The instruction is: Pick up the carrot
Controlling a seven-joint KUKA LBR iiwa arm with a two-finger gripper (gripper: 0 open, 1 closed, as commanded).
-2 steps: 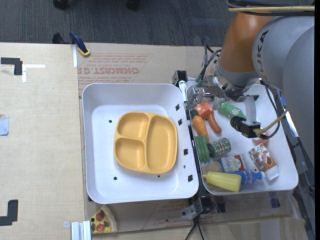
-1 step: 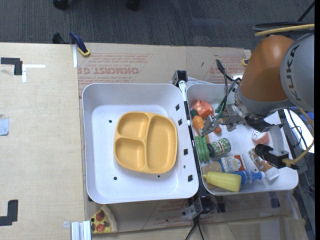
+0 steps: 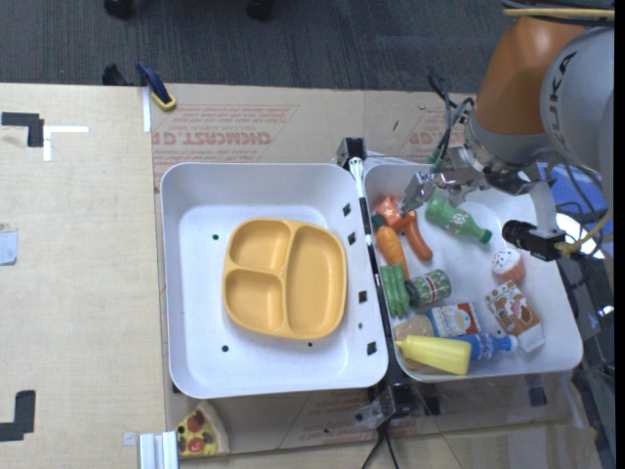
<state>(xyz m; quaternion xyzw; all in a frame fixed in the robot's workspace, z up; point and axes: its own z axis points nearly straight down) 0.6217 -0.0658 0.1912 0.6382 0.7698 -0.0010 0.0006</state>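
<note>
The carrot (image 3: 392, 245) lies in the right bin (image 3: 557, 360), close to the wall by the left bin (image 3: 186, 262), and the gripper (image 3: 422, 190) hangs just above it, open and holding nothing, so the grab is not done yet.

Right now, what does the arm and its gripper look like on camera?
The arm is bulky and rounded, with a grey shell that carries dark lettering and a broad orange band above the wrist. Thin wires, one green, run down the wrist to the gripper, a small metallic part with slim fingers.
</note>
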